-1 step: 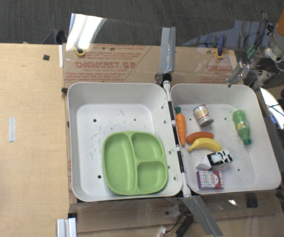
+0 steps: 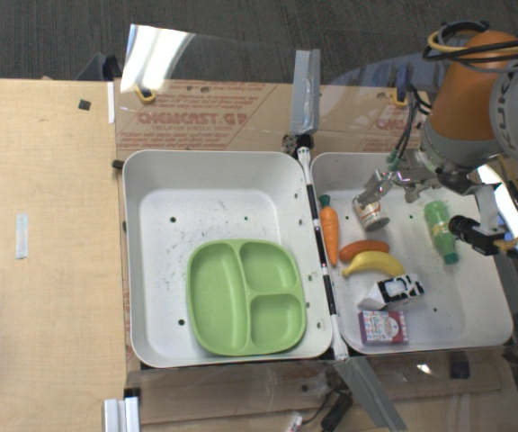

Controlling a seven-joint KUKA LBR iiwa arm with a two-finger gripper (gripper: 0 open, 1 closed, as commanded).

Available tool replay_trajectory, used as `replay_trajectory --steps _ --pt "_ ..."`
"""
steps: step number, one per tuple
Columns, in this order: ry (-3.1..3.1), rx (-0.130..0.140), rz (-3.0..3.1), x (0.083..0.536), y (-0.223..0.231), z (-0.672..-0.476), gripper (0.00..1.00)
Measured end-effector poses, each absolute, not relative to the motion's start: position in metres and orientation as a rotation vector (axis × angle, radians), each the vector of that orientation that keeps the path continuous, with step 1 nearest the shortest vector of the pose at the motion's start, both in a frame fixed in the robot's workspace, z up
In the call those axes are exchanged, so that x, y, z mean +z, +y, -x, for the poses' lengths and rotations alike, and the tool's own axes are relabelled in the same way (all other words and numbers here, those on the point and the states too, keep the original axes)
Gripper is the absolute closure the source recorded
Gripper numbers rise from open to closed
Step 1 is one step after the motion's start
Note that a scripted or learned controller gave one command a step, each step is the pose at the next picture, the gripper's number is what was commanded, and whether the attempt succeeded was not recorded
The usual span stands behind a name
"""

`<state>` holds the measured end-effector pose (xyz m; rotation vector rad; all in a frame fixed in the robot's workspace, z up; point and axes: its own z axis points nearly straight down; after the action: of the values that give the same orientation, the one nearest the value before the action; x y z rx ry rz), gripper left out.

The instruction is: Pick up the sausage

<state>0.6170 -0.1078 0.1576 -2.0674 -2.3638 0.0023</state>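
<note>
The sausage (image 2: 364,248) is lying in the right bin (image 2: 475,331), touching the banana (image 2: 373,263). At its twelve o'clock, the gripper (image 2: 372,196) is hovering, fingers apparently spread and gripping nothing.

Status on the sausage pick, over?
Gripper low in right bin, grip state unclear. Orange-red sausage loose on floor, untouched. Yellow banana against it; orange carrot beside.
</note>
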Motion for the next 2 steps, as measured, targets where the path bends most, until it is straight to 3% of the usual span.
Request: replay_trajectory --steps 1,2 --pt "-2.441 0.002 1.976 0.0909 -0.1089 -0.5808 0.00" --pt "-2.436 0.001 1.984 0.1001 -0.1113 -0.5810 1.00"
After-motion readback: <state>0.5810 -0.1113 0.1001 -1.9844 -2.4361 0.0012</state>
